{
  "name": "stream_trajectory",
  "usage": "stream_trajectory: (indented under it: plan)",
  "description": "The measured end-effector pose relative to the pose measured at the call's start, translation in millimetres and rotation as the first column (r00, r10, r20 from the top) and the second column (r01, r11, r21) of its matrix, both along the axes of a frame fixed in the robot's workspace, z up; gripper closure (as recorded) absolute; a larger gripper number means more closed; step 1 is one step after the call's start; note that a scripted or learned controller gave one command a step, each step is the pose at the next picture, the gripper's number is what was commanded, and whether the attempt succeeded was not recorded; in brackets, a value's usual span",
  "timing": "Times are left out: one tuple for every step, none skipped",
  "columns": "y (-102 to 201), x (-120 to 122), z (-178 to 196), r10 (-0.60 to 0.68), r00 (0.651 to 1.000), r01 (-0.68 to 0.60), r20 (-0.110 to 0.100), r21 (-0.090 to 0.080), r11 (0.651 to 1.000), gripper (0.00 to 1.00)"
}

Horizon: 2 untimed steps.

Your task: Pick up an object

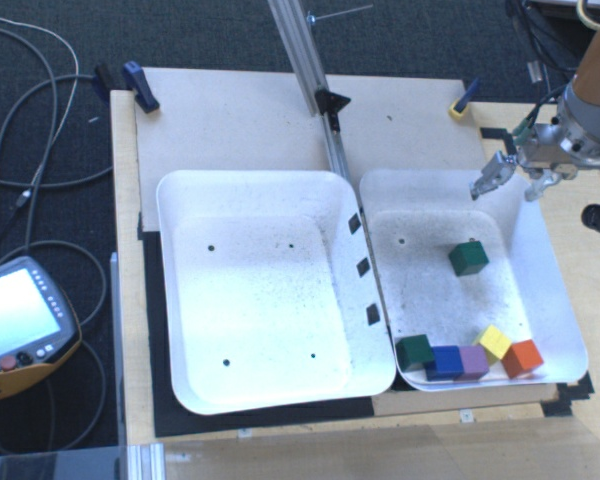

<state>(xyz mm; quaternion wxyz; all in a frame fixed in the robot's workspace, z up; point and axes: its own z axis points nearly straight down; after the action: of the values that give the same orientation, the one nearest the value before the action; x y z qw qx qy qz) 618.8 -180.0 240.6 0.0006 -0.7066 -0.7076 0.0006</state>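
Currently gripper [511,176] spread, empty, above right bin [555,268] far edge; green cube [468,258] likely light, rigid; pinch flat opposite sides.

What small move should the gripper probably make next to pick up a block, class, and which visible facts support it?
Probably shift toward the lone green block and descend. The gripper hangs open above the right bin's far edge, holding nothing, and that block sits apart from the five crowded along the near wall.
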Motion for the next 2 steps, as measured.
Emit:
stream_trajectory:
  plan:
    - [4,-23,-146,-0.002,1.000,0.002,-0.008,0.004,1.000,0.00]
    - [4,-20,-130,-0.001,1.000,0.001,0.003,0.001,1.000,1.00]
